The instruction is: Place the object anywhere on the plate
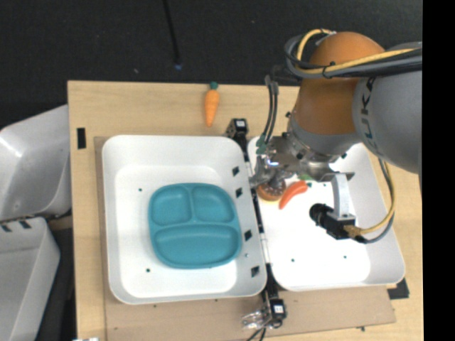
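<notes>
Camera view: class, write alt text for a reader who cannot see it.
A grey and orange robot arm's gripper hangs over the right white bin, near an orange chili-shaped toy. A teal divided plate lies in the left white bin; a toy carrot rests on the bench behind.

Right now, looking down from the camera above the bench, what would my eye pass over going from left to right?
Shallow white left bin → teal plastic divided plate → small orange toy carrot on the wooden bench → small orange-red chili-shaped object in the right white bin → grey robot arm with orange band.
</notes>
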{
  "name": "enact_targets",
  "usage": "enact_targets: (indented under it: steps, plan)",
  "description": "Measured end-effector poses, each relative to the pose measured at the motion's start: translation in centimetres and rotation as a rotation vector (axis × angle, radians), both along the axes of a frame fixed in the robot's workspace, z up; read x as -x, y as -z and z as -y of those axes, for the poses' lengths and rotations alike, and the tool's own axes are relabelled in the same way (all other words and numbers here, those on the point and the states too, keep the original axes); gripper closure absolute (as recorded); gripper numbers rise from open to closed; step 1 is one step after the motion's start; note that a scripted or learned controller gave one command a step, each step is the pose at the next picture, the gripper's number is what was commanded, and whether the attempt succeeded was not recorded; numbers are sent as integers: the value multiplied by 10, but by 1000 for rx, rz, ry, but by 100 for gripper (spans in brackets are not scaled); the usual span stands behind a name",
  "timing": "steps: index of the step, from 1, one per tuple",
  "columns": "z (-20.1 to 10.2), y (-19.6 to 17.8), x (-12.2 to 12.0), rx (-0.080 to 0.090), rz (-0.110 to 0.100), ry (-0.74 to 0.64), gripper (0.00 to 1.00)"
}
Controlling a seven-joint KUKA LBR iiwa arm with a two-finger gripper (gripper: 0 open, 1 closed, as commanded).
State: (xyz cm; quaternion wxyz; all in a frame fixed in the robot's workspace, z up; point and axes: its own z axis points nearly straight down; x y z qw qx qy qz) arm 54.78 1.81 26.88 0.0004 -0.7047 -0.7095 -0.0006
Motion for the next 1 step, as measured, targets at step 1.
enact_targets:
  steps: [1]
  plan:
    - [-52,5,4,0,-2,0,100]
